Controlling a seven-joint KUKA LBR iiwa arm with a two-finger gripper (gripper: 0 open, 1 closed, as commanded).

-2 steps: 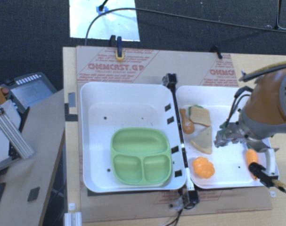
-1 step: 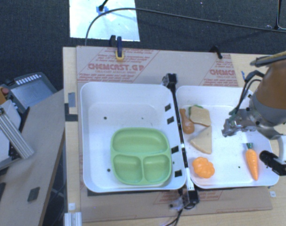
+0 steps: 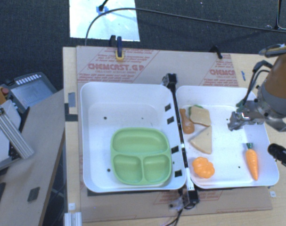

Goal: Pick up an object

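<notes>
Reading "CHEMCAST GP" in red on the brown sheet (image 3: 152,62) under both bins, upper centre. Bench sits on dark carpet (image 3: 29,27). Your gripper (image 3: 237,121) hangs over the right bin (image 3: 227,179), mid-right of frame; can't tell its opening or any hold. Carrot (image 3: 252,162) lies lower right, just below it. Green tray (image 3: 141,156) in left bin (image 3: 98,140).

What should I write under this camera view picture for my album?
Robot gripper above the right bin of toy food, near a carrot; green tray in the left bin.
</notes>
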